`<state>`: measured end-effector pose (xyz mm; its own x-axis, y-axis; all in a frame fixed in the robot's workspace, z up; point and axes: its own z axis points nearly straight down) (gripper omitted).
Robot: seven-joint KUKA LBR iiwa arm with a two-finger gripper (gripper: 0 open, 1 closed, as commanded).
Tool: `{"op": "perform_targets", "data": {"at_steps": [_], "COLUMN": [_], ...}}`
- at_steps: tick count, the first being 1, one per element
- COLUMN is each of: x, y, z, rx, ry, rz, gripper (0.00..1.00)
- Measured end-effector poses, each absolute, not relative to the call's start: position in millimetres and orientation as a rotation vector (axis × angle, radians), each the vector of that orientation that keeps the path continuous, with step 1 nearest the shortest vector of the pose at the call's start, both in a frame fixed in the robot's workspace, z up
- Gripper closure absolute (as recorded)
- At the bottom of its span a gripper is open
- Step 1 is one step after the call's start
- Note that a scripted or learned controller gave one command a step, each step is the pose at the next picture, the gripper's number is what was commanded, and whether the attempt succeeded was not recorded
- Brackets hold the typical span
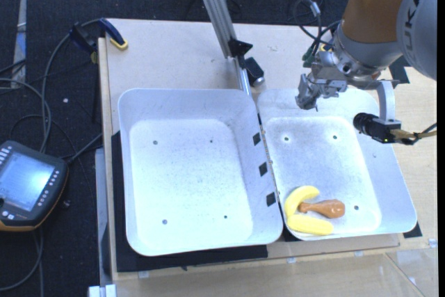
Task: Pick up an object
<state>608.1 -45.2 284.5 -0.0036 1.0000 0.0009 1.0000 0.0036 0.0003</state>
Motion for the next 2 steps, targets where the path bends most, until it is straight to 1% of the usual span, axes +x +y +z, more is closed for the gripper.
{"op": "perform_targets", "data": {"at_steps": [1, 2], "x": [581.7, 559.5], "y": [2.0, 45.3], "z": [280.8, 260.3], "rx": [-2.216, -2.216], "ry": [-2.225, -2.225], "rz": [-0.001, 0.002], "gripper": [1.00, 1.00]}}
